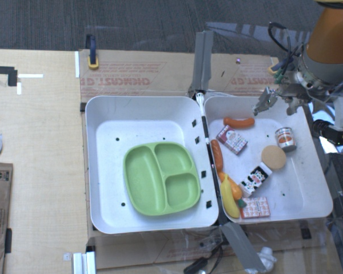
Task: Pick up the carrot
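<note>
The carrot [234, 189] is a short orange piece with a green tip. It lies near the front left corner of the right bin [308, 210], pressed against a yellow banana [228, 203]. My gripper [279, 105] hangs over the bin's far edge, well behind and to the right of the carrot. Its fingers [266, 102] stand apart, open, with nothing between them.
The right bin also holds an orange-red sausage [239, 122], a hot dog [217, 154] along the left wall, a red-and-white carton [231, 140], a can [284, 138], a round bun [273, 157], a cow-print carton [254, 180] and a pink box [255, 208]. A green divided plate [162, 178] sits in the left bin [103, 153].
</note>
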Available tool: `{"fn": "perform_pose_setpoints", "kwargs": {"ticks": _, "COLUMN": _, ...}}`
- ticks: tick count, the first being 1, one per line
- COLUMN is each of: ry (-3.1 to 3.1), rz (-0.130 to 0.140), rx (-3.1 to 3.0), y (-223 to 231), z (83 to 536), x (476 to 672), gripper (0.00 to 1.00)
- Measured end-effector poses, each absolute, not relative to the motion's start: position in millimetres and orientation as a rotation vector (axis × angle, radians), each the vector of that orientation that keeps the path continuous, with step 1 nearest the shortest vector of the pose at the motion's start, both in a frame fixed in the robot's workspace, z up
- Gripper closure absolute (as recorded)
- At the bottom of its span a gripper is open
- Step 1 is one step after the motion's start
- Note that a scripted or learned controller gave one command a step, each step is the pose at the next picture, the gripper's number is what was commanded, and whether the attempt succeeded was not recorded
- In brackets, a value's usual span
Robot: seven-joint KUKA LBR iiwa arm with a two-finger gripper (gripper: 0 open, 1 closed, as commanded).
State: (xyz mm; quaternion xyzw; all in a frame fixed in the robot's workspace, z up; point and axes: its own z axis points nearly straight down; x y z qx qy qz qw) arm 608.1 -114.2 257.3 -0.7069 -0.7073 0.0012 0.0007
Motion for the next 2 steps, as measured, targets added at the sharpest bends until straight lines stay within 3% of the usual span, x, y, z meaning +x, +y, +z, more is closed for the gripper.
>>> {"fn": "perform_pose_setpoints", "kwargs": {"ticks": 1, "ry": -2.346, "rz": 0.003, "rx": -2.085, "y": -104, "z": 91, "x": 512.0, "gripper": 0.0}}
{"fn": "perform_pose_setpoints", "kwargs": {"ticks": 2, "ry": -1.688, "rz": 0.004, "rx": -2.651, "y": -91, "z": 191, "x": 605.8, "gripper": 0.0}}
